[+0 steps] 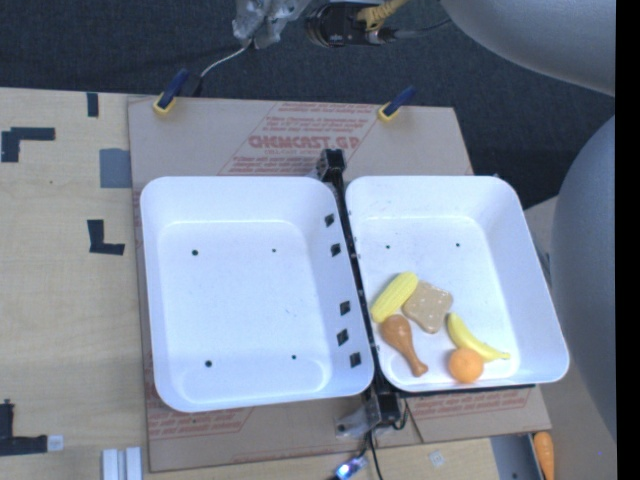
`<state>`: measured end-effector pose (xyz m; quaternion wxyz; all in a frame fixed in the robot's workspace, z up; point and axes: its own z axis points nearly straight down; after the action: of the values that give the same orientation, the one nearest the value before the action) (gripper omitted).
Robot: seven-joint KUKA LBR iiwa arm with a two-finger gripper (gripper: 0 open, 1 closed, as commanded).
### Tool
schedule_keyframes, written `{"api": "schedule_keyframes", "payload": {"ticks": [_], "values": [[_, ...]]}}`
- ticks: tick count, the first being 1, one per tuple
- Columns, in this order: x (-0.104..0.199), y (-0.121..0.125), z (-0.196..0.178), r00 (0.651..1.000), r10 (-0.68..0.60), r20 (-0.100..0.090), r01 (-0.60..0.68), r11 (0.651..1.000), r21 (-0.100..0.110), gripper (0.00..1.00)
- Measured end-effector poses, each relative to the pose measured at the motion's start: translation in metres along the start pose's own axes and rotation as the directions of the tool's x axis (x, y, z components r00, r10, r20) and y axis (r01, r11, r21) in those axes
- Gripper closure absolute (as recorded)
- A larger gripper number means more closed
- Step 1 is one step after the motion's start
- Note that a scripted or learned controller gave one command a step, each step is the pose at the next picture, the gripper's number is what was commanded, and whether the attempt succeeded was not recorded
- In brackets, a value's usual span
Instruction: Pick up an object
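- Jaws: their opening cannot be told from this view, nor whether they have hold of anything. What can be seen is the grey bulk of the arm (540, 18) at the far right, blurred, with more of it down the right side.
- All the candidate objects sit in the right bin (500, 193), bunched in its near-left part. None looks lifted off the bin floor.
- The cluster holds a yellow corn cob (394, 296), a slice of toast (428, 308) touching or just beside it, a drumstick (404, 343), a banana (474, 338) and an orange (465, 366) nearest the near rim.
- The left bin (240, 268) lies just beside the right one on the table (60, 268).
- Key relation: the cluster lies to the left of, and nearer than, the visible arm, so I judge the reach must come leftward and toward the near side.
- Long axes: the corn cob runs from near-left to far-right, while the drumstick and banana run from far-left to near-right. A grasp across the short width would suit each.
- Risk: the pieces crowd one another, so a descent could nudge a neighbour.
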<state>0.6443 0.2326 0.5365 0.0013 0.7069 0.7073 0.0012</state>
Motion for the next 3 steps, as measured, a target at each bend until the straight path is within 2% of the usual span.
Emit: {"api": "schedule_keyframes", "payload": {"ticks": [1, 2, 3], "values": [[0.0, -0.03, 0.07, 1.0, 0.0, 0.005, 0.0, 1.0, 0.013, 1.0], [0.001, -0.012, -0.001, 1.0, -0.001, -0.002, 0.001, 1.0, -0.001, 1.0], [0.0, 0.026, 0.004, 1.0, 0.002, 0.002, -0.002, 1.0, 0.004, 1.0]]}}
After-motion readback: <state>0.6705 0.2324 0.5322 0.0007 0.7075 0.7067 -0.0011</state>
